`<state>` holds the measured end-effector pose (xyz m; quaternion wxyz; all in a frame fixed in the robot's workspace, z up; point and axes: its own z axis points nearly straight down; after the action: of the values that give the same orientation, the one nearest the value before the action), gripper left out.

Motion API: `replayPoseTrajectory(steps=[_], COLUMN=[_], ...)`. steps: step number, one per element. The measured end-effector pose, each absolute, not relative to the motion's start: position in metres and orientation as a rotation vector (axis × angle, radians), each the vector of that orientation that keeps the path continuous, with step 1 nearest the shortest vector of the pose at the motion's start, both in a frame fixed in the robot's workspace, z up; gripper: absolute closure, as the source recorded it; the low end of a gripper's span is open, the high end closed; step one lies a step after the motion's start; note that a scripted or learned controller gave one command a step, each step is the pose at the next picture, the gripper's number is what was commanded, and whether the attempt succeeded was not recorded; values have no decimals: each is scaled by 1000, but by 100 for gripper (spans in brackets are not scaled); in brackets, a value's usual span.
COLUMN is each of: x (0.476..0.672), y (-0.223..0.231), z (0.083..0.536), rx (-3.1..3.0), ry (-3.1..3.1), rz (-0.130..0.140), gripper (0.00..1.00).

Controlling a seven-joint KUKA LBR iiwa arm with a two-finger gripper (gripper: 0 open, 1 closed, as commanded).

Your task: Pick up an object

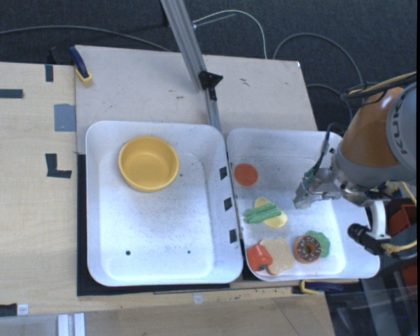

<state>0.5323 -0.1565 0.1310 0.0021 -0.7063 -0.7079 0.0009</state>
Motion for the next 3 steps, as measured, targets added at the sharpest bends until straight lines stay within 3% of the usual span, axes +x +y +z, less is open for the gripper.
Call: replayPoseTrajectory(steps=[1, 2, 3], x=[531, 532, 519], y=[-146, -146, -90], z=[187, 204, 200], rx=[-2221, -2219, -2212], ry=[-2226, -2224, -2225], rz=[-3, 0, 2], gripper=[100, 100, 100])
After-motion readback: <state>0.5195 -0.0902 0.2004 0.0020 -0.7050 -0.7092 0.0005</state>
